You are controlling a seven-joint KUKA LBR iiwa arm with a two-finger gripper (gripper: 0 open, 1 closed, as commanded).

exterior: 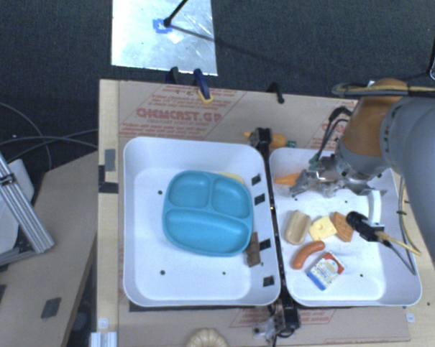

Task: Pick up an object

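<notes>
My gripper (309, 183) hangs low over the back left part of the right bin (400, 285). An orange carrot piece (284, 179) lies just to its left, close to the gripper's tip. In front of the gripper lie a tan bread roll (296, 226), a yellow cheese cube (321, 228) and a brown pastry (340, 226). Nearer the front of this bin sit a red sausage (307, 254) and a small red, white and blue packet (324, 270).
The left bin (137, 273) holds a blue divided plate (207, 212), a yellow thing (235, 178) behind it and a brown piece (254, 251) by the right wall. A white item (375, 205) lies at the right bin's far right. A tan ring (206, 343) rests off the bench front.
</notes>
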